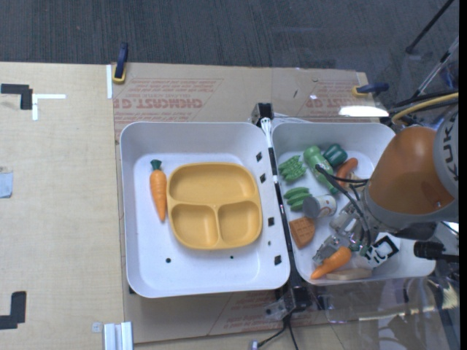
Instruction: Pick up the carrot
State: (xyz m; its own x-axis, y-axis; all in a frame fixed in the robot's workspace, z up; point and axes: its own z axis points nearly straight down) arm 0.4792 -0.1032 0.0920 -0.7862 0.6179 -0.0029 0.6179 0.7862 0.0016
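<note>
Orange and tapered with a green top, the carrot (157, 191) lies in the left bin (139, 268), just beside a smooth yellow three-compartment plate (215, 203). Over the right bin's (288, 133) plastic foods, the gripper (349, 233) hovers; its grasp cannot be made out.

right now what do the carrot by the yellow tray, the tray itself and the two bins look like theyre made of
Carrot: likely moulded plastic toy, smooth uniform orange with a stiff green top.
Yellow tray: probably matte plastic, one even colour, rounded moulded dividers forming three compartments.
Left bin and right bin: thin white plastic by the look, rounded corners and a soft sheen; metal cannot be ruled out.
</note>
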